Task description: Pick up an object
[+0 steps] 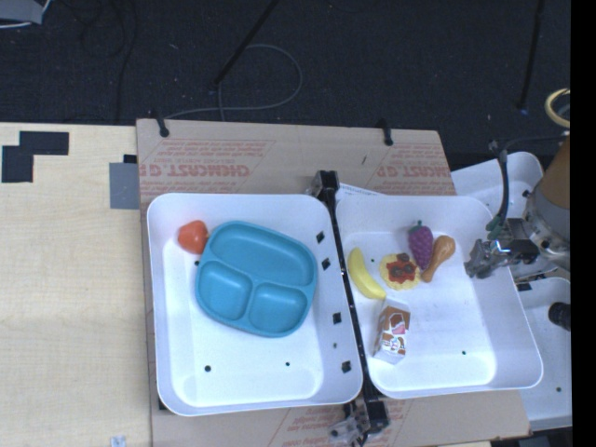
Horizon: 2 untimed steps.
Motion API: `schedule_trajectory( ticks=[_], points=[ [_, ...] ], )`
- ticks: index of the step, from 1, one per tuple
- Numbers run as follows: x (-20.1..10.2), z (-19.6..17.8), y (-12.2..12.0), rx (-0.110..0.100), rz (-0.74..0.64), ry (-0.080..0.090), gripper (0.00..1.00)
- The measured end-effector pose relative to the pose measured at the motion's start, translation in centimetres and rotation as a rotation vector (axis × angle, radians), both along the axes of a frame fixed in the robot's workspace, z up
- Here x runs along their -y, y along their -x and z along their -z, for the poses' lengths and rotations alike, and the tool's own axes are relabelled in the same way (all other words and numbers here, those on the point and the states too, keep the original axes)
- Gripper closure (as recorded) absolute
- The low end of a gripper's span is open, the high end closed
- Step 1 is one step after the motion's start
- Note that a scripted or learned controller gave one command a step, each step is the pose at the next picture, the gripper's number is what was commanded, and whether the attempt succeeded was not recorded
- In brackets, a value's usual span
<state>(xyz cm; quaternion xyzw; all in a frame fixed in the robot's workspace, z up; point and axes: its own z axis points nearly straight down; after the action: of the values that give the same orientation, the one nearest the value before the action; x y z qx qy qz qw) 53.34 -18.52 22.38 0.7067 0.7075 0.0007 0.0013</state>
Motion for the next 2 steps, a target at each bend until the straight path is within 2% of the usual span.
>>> schedule_trajectory(
  ticks=[1, 2],
  points=[
    [0.1, -3.3, -0.1, -0.001, 0.0, 0.0, 1.0],
    [-5.1, -1.8, -0.7, -0.006, -0.003, -0.004, 1.0]
  ],
)
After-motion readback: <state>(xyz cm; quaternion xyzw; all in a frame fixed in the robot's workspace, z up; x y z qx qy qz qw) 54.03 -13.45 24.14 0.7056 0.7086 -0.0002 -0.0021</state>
